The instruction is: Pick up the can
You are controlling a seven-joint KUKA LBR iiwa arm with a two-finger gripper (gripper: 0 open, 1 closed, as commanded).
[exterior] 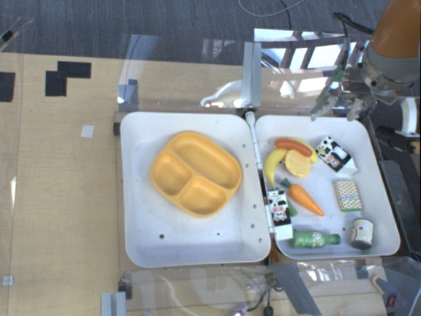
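My tool (337,103) hangs spread and empty; I must reach to the can (361,233), well apart.

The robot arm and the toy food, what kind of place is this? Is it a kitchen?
Probably not a kitchen, more likely a robot test lab. The robot arm reaches over two white bins on a bench, and the food looks like toys: a carrot, a banana, a small can. A cable lies on the floor.

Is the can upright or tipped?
Upright: the can stands in the right bin, its round top facing up, beside the green bottle lying flat.
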